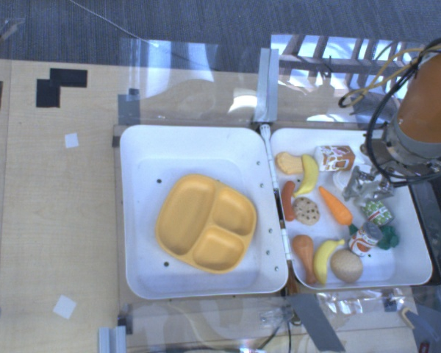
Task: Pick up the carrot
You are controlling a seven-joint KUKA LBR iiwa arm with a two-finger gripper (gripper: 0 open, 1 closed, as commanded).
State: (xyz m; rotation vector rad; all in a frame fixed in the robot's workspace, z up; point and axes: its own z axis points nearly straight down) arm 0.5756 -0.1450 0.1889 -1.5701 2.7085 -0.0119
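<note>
Carrot [336, 205]: lies in the right bin [419, 267], long axis diagonal, one end toward the upper left by a banana [307, 176], the other toward the lower right.
Gripper [364, 184]: hovers just right of the carrot, grasping nothing; finger spread cannot be told.

The grey arm reaches in from the right, its hand [367, 184] pointing down and leftward.

One fixed camera above looks slantwise down on the bench [51, 219] and both bins [206, 142].
</note>
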